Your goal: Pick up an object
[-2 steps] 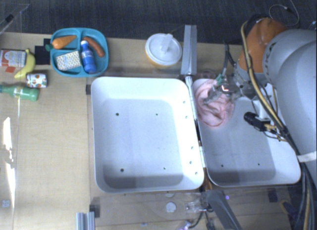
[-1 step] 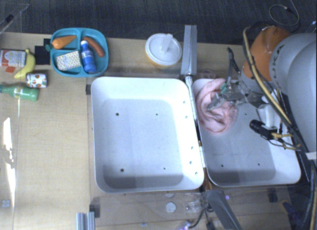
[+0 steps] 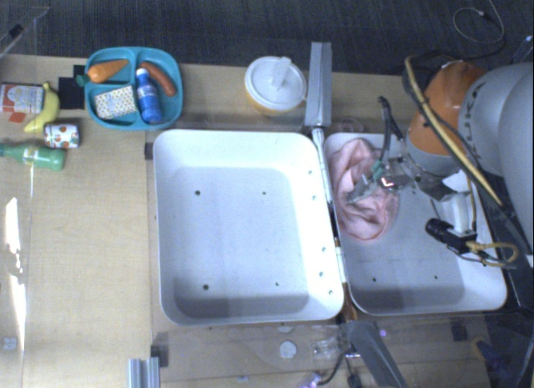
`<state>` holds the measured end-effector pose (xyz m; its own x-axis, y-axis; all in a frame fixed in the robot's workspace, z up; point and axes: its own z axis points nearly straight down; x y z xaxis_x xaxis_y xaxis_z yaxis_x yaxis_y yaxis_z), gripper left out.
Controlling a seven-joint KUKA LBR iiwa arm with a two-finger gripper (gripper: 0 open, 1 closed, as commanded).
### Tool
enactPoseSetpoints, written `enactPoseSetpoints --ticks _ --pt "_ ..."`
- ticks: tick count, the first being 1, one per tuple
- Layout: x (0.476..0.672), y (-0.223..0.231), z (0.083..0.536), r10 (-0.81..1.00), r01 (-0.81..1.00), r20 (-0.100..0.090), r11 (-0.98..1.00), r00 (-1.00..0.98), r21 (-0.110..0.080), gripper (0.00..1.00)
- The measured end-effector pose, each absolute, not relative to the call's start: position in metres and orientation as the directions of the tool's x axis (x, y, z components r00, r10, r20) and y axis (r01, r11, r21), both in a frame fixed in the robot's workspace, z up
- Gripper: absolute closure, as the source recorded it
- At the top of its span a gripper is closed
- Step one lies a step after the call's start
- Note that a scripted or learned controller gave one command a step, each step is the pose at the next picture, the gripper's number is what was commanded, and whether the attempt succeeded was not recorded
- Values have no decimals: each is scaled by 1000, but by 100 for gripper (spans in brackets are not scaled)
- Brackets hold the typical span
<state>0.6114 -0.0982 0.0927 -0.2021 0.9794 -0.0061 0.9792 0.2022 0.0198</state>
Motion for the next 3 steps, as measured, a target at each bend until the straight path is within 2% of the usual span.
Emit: enactPoseSetpoints --ticks 1,2,3 --pt "583 -111 93 970 970 -6 242 -242 20 0" --pt "570 -104 93 963 963 -10 269 -269 22 0" --pt "572 -101 104 962 962 -8 272 -272 25 100"
